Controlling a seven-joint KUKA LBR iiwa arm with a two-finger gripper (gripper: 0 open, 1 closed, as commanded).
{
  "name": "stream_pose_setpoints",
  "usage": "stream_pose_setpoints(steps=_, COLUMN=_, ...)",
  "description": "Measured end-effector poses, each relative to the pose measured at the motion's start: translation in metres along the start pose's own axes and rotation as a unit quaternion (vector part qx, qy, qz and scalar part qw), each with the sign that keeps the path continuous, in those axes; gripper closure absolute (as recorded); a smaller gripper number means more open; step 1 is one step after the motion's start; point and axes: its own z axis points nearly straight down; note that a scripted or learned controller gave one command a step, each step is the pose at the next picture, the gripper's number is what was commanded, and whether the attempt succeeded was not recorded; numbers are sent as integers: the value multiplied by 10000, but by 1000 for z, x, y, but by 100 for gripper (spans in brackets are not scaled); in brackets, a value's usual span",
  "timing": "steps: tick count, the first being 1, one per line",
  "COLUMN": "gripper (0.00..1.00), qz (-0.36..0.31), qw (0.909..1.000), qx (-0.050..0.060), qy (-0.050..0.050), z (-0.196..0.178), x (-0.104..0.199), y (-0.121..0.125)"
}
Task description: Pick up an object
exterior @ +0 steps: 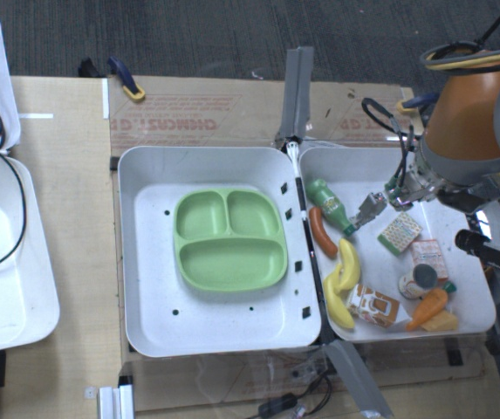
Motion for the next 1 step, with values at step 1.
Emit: stream_pose_setpoints(steps=1, gripper=0, qz=520, qw=9986, qx=-1, qy=2, z=-19, x=33, y=-27)
